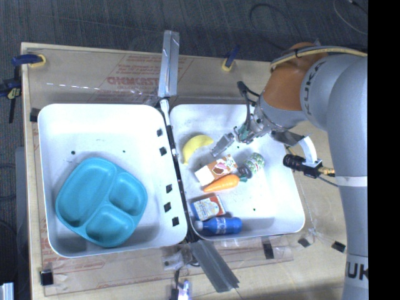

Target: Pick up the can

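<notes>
The can [252, 165] lies on its side in the right bin [281, 211]; it is green and white patterned, with its dark end toward the carrot [221, 183]. My gripper [232, 140] hangs just up and left of the can, between it and the banana [195, 145]. Its fingers are spread open, with nothing between them. One grey finger [221, 146] reaches toward the banana. The can is apart from the fingers.
A white and orange carton [215, 169] touches the carrot. A small carton [206, 205] and a blue bottle [219, 225] lie near the bin's front wall. A blue divided plate [100, 200] sits in the left bin [62, 120].
</notes>
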`<state>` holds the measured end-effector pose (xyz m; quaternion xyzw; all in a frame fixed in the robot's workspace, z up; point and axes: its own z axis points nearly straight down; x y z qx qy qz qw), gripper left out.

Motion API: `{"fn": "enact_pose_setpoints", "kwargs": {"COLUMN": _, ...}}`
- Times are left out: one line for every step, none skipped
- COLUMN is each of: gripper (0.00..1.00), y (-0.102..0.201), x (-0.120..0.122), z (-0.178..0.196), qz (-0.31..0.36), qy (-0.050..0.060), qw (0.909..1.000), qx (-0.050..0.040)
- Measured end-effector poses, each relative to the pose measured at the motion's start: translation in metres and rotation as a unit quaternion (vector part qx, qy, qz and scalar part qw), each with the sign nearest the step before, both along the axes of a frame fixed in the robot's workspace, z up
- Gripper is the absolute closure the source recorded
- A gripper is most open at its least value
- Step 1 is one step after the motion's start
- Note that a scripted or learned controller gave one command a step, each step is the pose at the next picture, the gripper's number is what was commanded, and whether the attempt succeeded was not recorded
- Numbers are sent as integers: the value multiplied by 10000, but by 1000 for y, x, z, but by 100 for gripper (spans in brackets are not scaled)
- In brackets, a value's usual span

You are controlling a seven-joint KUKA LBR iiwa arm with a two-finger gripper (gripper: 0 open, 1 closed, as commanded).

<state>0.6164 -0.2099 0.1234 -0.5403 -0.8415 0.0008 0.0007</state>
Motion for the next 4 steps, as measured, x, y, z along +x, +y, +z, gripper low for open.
{"fn": "enact_pose_setpoints", "kwargs": {"gripper": 0, "y": 1, "x": -25, "z": -31, "qz": 218, "qy": -10, "qw": 9998, "qx": 1}}
{"fn": "enact_pose_setpoints", "kwargs": {"gripper": 100, "y": 1, "x": -25, "z": -20, "qz": 234, "qy": -16, "qw": 9997, "qx": -5}}
{"fn": "enact_pose_setpoints", "kwargs": {"gripper": 100, "y": 53, "x": 4, "z": 89, "qz": -421, "qy": -11, "qw": 9991, "qx": -1}}
{"fn": "enact_pose_setpoints", "kwargs": {"gripper": 0, "y": 53, "x": 4, "z": 89, "qz": -423, "qy": -8, "qw": 9991, "qx": -1}}
